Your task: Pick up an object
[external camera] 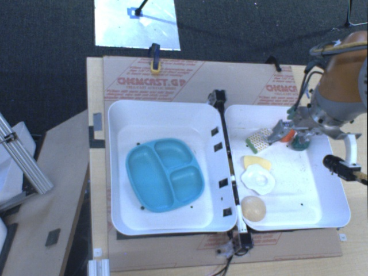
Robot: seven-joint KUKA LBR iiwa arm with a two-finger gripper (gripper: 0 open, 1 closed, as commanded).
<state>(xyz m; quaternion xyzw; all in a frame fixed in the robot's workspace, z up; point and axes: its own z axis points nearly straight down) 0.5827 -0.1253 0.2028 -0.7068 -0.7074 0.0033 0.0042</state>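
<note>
In the right bin (330, 214), my gripper (286, 131) hangs low over the back part, at the end of the grey arm with its orange band (345, 68). Directly under it lies a small orange-red piece (290, 135), with a teal piece (299, 144) just to the right. A green and cream block (259, 139) sits to the gripper's left. Nearer the front lie a yellow wedge (257, 163), a toy fried egg (258, 180) and a tan round bun (253, 208). Nothing visibly hangs from the gripper.
The left bin (121, 122) holds a blue divided plate (165, 174). A black clip rail (224, 154) runs between the two bins. A black fitting (339, 167) juts over the right bin's right rim.
</note>
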